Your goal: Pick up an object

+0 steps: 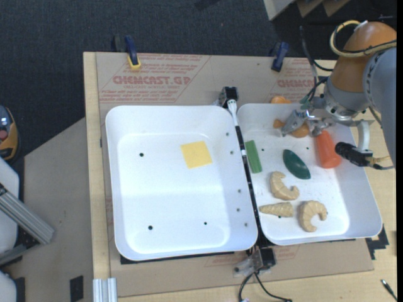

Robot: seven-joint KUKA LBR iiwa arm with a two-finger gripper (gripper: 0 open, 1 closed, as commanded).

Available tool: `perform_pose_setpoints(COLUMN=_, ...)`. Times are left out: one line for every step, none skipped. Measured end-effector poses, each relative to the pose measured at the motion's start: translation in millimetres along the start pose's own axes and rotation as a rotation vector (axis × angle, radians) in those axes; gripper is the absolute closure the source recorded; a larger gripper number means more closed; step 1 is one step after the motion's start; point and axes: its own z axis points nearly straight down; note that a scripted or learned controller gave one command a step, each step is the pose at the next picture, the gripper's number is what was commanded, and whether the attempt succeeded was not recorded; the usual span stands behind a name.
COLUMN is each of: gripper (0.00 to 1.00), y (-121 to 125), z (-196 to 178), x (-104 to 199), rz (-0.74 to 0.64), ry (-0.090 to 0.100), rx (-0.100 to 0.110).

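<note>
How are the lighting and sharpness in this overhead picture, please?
Camera view: light is even and soft; the left bin shows a faint grey shadow across its floor, no harsh glare; the yellow square and green oval are crisp; the hand looks slightly blurred.

I note dark carpet floor (56, 17) around a brown board tabletop (164, 74), held by blue clamps (131, 48) at its far edge.

Red "CHEMCAST GP" print on brown board (157, 77) — repeated, cut off, near the arm
</note>
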Motion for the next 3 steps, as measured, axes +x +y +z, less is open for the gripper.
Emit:
perform_pose_setpoints(gripper=0.0, y=-0.4, z=0.8, x=28.1, rz=-0.004, ry=-0.005, rx=0.002)
perform_pose_setpoints(gripper=1.0, y=-2.6, z=-7.5, x=26.3, rz=-0.003, ry=-0.006, rx=0.01)
perform_pose_setpoints(gripper=1.0, y=2.6, z=-106.0, x=139.1, rz=-0.013, ry=-0.003, rx=-0.014)
